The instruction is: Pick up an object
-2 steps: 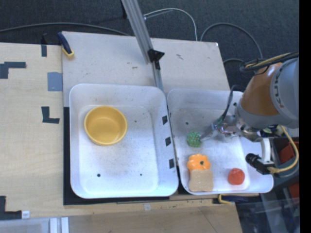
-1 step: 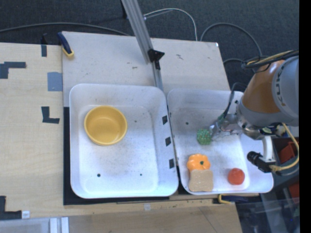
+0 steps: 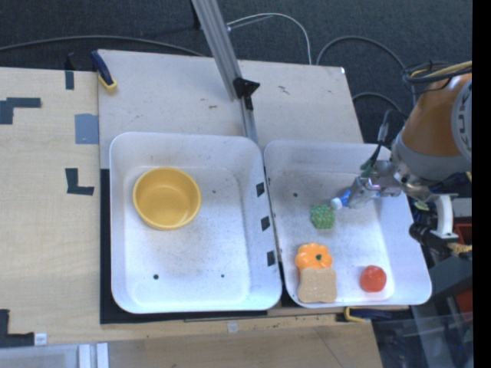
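Bench (image 3: 192, 98) seen from above at a slant, carrying two shallow white bins side by side. Left bin (image 3: 123, 282) holds one yellow bowl (image 3: 166, 197), upright, near its upper left corner. Right bin (image 3: 307, 159) holds four small things: a green knobbly object (image 3: 323, 217) near the middle, an orange pumpkin-like toy (image 3: 313, 256) touching a tan slice of bread (image 3: 317, 286) along the front wall, and a red ball (image 3: 373, 278) a little apart to their right.

Grey arm with an orange band (image 3: 431, 125) reaches in from the right and hangs low over the right bin. Its tool (image 3: 347, 199) sits just beside the green object, on its upper right, with a blue-and-white tip pointing toward it. Whether the tool is apart or together cannot be told at this size, and nothing is visibly clamped in it. Judging by the placement, the green object is the likely pick, and the arm is lined up close for a grasp not yet made.

No brand, label or readable writing shows anywhere; dark tape marks on the wooden surface at left carry no text.
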Robot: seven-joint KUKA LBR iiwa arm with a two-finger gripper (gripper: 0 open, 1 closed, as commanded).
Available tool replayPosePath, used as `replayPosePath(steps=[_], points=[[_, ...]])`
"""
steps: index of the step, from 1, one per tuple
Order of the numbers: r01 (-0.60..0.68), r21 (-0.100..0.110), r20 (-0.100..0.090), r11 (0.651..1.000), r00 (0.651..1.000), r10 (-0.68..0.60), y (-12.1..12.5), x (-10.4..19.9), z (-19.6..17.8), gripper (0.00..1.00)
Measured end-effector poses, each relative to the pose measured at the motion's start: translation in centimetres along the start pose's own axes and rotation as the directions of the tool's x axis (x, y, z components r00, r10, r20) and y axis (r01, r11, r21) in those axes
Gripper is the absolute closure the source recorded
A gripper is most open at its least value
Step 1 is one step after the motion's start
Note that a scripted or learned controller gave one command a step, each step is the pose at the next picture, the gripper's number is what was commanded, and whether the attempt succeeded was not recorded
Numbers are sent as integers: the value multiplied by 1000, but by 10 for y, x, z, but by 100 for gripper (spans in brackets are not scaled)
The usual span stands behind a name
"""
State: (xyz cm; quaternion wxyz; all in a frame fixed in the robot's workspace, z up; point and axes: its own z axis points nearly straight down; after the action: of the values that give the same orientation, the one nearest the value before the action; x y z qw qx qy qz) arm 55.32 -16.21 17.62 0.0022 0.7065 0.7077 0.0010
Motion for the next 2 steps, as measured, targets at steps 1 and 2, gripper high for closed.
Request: replayPosePath(steps=[1, 2], points=[[0, 0, 0, 1000, 1000, 0, 2, 0, -53, 100], [0, 1, 0, 1000, 1000, 0, 3, 0, -94, 100]])
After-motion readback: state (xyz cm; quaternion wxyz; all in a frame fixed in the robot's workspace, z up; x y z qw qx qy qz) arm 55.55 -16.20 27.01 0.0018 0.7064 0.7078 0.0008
